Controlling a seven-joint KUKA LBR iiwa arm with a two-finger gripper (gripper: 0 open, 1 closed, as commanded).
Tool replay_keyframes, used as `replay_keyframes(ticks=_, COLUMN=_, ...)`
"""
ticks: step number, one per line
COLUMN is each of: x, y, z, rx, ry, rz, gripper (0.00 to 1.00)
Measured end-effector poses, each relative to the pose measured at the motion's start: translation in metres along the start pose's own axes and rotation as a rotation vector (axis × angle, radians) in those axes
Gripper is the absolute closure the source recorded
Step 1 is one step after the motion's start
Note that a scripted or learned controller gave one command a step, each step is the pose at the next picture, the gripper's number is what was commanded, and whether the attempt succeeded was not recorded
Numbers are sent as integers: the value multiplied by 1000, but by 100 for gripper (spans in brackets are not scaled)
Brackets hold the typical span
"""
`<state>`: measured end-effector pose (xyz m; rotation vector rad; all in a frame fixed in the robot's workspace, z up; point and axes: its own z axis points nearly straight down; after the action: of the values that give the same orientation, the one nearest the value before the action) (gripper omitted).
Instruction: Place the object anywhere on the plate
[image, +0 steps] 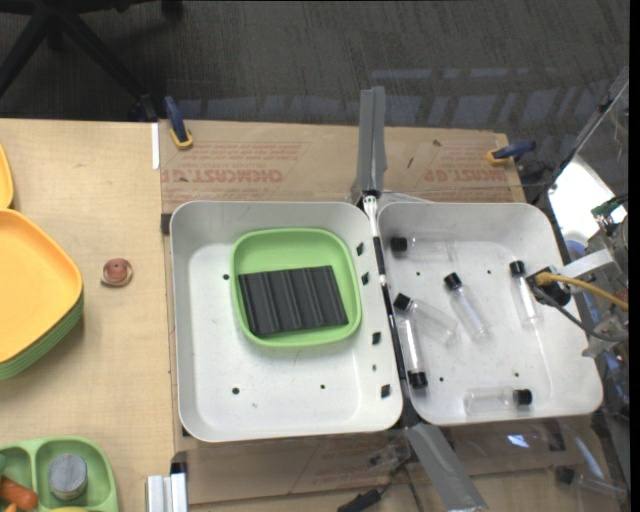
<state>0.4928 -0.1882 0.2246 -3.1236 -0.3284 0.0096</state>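
Observation:
A green, square plate with rounded corners sits in the upper middle of the left white bin. A dark grey ribbed rectangular object lies flat on the plate, slightly tilted and covering its lower half. Several clear vials with black caps lie scattered in the right white bin, among them one near the centre, one along the left wall and one near the front wall.
Stacked yellow plates and a small reddish knob lie on the wooden table to the left. A green divided tray is at the bottom left. A yellow cable crosses the right bin's right rim.

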Motion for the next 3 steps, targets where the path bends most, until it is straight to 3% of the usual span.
replay_keyframes(ticks=2, x=-12, y=-17, z=-3, rx=1, ry=1, rz=7, gripper=0)
replay_keyframes(ticks=3, x=-13, y=32, z=15, rx=0, ry=0, rz=9, gripper=0)
